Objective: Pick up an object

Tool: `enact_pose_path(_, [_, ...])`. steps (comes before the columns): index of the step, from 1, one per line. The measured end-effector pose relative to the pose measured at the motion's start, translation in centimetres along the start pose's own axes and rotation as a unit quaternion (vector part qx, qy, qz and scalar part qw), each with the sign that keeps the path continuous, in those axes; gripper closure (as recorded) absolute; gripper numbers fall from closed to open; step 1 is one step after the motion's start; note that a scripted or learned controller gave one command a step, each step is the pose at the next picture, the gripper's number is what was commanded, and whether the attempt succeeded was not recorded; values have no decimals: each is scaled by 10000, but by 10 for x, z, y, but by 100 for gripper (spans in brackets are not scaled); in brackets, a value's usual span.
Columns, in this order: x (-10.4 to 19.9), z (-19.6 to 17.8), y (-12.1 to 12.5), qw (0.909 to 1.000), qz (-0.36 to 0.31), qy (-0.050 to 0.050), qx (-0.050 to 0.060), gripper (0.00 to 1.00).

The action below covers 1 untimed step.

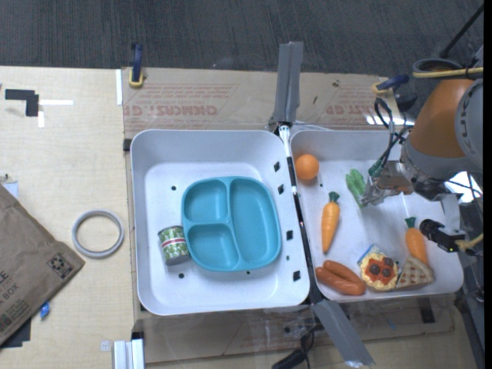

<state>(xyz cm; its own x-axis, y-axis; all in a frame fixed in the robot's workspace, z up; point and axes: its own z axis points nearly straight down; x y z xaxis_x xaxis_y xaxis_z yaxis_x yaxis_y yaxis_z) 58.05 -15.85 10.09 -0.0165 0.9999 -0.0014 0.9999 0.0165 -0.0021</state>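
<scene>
Two white bins on the worktop. My jaws (372, 196) hang over the right bin (347, 148), touching the green vegetable (355, 183) at its 12 o'clock; grip state unclear.

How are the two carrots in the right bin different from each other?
The carrot near the divider shows its whole length and lies clear of the arm; the carrot at the right wall looks shorter and is partly hidden by the arm. The first lies below the orange ball, the second beside the pizza slice. Both are orange with green tops.
</scene>
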Motion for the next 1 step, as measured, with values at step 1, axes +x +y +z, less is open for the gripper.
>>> enact_pose_path(1, [0,0,0,10000,0,0,0,0])
